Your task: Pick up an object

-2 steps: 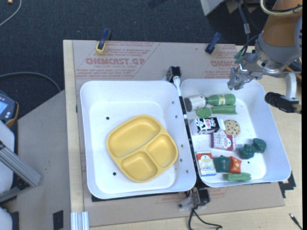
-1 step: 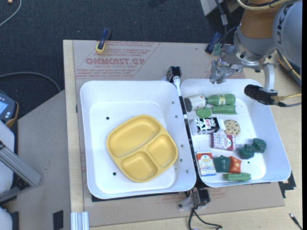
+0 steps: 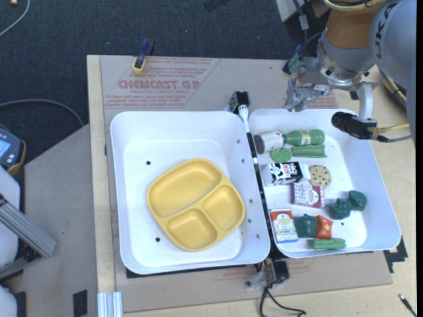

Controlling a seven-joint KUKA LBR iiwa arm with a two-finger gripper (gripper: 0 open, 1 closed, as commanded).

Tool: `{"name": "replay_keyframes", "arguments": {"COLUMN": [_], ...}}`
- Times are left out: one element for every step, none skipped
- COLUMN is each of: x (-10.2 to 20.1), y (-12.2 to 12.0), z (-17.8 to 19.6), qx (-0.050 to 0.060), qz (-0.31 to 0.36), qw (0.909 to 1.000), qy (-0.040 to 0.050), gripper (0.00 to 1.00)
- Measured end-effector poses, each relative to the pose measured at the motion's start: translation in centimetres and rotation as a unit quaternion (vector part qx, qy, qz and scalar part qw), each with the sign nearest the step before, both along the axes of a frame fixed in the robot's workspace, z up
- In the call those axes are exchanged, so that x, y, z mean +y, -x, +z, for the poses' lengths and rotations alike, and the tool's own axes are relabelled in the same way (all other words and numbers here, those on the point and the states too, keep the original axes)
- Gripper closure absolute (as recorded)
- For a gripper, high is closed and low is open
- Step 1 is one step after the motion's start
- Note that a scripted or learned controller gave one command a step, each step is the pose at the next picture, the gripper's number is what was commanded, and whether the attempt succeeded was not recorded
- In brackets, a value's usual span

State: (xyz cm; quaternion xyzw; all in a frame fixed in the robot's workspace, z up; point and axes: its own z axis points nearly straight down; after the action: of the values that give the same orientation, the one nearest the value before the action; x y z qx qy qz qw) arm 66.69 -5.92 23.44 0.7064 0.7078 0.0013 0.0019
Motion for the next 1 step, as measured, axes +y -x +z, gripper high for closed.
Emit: {"name": "replay_keyframes", "arguments": {"x": [-1.14], "y": [0.48], "z": [-1.62], "qx": [0.004], "qz": [-0.002], "qw": [1.0000], "qy": [-0.0003], "gripper": [1.00]}}
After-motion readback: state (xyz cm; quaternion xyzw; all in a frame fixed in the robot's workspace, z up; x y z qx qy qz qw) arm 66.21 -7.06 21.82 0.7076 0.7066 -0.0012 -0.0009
